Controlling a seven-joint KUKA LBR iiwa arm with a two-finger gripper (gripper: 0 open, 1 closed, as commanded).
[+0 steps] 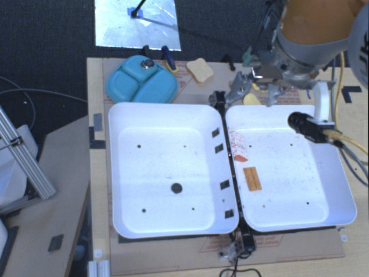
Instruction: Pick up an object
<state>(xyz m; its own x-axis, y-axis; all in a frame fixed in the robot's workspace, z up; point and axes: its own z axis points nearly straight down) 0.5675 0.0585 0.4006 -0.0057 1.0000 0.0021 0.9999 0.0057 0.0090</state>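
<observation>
In the right bin lie a flat orange rectangular piece and, nearer the divider, a small red-and-white patterned scrap. A small dark round object rests in the left bin. My gripper hangs over the back rim of the right bin, near the divider, with its fingers spread apart. A small pale yellow piece shows between them, low at the rim. I cannot tell whether either finger touches it.
A blue lidded tray and a tan sponge-like piece sit on the bench behind the bins. A black cylinder on the arm juts over the right bin's back right. Cables run along the right side.
</observation>
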